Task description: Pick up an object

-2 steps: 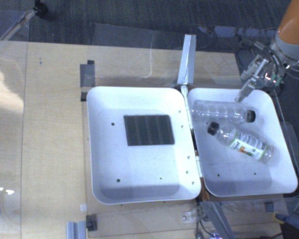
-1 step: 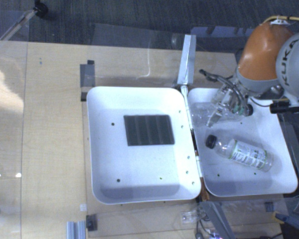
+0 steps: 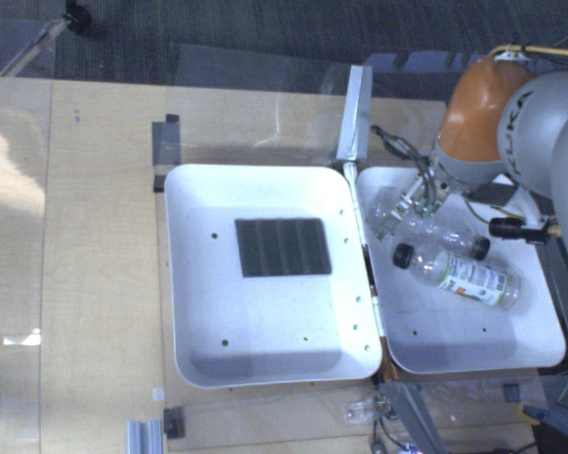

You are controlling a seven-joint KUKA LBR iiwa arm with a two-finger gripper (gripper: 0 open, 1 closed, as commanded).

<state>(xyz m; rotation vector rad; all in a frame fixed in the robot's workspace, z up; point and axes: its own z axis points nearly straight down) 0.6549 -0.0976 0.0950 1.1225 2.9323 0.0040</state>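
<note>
On the left, the left bin point(image 3: 199, 348) carries a dark ribbed pad point(image 3: 282, 247) at its middle, far from the action.

In the right bin point(image 3: 473, 348) lie two clear plastic bottles. One, with a black cap and a printed label, the labelled bottle point(image 3: 459, 274), lies on its side near the bin's middle. The other, the clear bottle point(image 3: 426, 225), lies just behind it, toward the back wall.

The end effector point(image 3: 424, 195) sits low at the clear bottle's upper end, touching or nearly so; how wide it stands I cannot tell.

The risks, as I judge them: smooth round plastic may slip or roll away under a pinch, and the bottles lie close enough that nudging one shifts the other.
</note>
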